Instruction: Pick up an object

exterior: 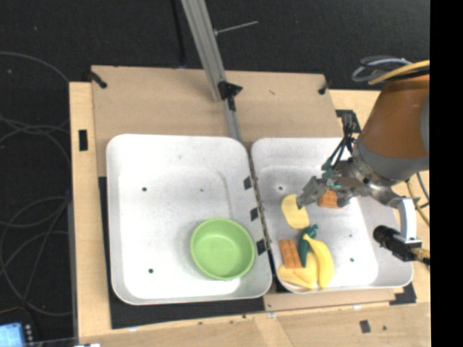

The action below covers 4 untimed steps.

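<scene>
Right bin (347,157): pale yellow piece (293,212) at its left middle, just left of the claw (316,194). Looks like light, stiff, smooth toy food; likely slippery, so pinch across its narrow width. Claw state: cannot tell. Banana (323,260) lies nearer, green bowl (222,248) in left bin (145,165).

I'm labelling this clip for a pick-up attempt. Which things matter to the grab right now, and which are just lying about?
In play:
- hand, low in the right bin
- pale yellow piece, right beside the hand
- small orange block, by the wrist

Lying about:
- banana with a green stem
- orange waffle-like piece
- green bowl in the left bin
</scene>
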{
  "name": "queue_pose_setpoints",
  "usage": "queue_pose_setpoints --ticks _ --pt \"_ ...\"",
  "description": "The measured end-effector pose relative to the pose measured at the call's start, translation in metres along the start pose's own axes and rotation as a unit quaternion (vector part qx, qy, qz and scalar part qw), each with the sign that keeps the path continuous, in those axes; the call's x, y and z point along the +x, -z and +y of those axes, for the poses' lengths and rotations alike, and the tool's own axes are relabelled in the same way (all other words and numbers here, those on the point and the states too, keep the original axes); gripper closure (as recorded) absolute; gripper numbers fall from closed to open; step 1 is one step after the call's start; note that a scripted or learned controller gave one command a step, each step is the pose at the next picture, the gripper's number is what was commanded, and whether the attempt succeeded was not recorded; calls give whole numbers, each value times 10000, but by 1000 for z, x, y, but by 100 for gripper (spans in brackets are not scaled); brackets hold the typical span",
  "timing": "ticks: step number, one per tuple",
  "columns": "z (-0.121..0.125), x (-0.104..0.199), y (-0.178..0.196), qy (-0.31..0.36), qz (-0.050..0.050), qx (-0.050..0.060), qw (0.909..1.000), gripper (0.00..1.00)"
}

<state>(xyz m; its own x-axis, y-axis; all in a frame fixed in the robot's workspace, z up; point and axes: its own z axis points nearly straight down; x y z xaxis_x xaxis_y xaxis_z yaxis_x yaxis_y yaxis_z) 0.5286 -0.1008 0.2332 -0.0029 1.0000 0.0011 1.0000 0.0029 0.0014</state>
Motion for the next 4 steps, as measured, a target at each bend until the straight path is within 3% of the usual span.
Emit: queue_pose_setpoints --ticks 1,3,4 --pt "0 0 0 -10 0 -4 10000 0" --pt "16 -2 -103 -26 -17 27 10000 0" --pt "16 -3 -134 -26 -18 15 10000 0"
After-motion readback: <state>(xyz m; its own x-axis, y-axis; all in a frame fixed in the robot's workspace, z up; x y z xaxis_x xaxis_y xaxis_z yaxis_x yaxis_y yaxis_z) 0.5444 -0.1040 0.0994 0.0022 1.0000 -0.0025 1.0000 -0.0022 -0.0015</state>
